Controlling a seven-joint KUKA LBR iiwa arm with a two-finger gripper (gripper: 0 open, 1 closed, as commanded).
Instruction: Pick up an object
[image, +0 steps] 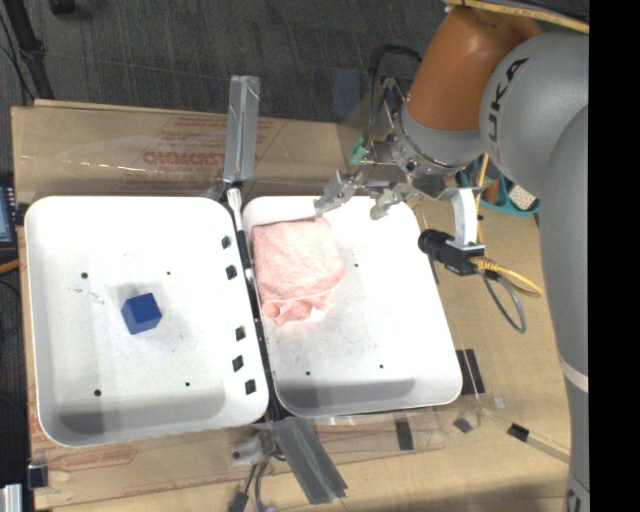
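A crumpled pink cloth (293, 268) lies in the right bin (400, 330), against its left wall toward the back. A small blue cube (142, 312) sits in the left bin (70, 400), left of middle. My gripper (358, 200) hangs over the back edge of the right bin, just above and to the right of the cloth's far corner. Its two fingers stand apart, open, with nothing between them.
A metal divider (243, 290) with black clips runs between the two bins. A grey upright post (241, 130) stands behind the divider. Cables and a black connector (455, 250) hang at the right bin's right edge. Cardboard lies under the bins.
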